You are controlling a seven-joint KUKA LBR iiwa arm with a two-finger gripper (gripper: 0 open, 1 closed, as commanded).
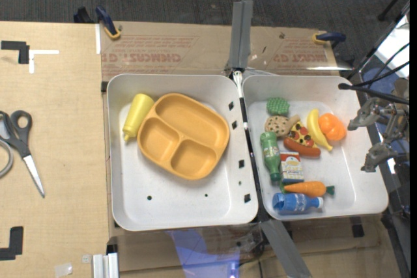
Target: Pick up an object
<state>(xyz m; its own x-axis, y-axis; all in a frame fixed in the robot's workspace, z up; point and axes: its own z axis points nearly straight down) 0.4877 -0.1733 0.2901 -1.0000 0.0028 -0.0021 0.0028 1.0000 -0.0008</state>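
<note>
The right bin [365, 198] holds several toy foods: a green bottle [271, 154], a carrot [306, 189], a blue bottle [296, 203], a banana [316, 129], an orange [331, 127], a pizza slice [300, 133], a cookie [278, 124] and a small carton [292, 168]. In the left bin [130, 205] a yellow bottle [137, 115] lies against an orange compartment plate [182, 135]. My gripper [367, 142] hangs over the right bin's right rim. It is open, with nothing between its fingers, and stands clear of the orange and banana to its left.
Scissors [23, 146] lie on the wooden bench far left. Cardboard [169, 55] with blue clamps [107, 21] sits behind the bins. A grey divider strip [240, 36] runs between them. Cables and metal framing crowd the right edge.
</note>
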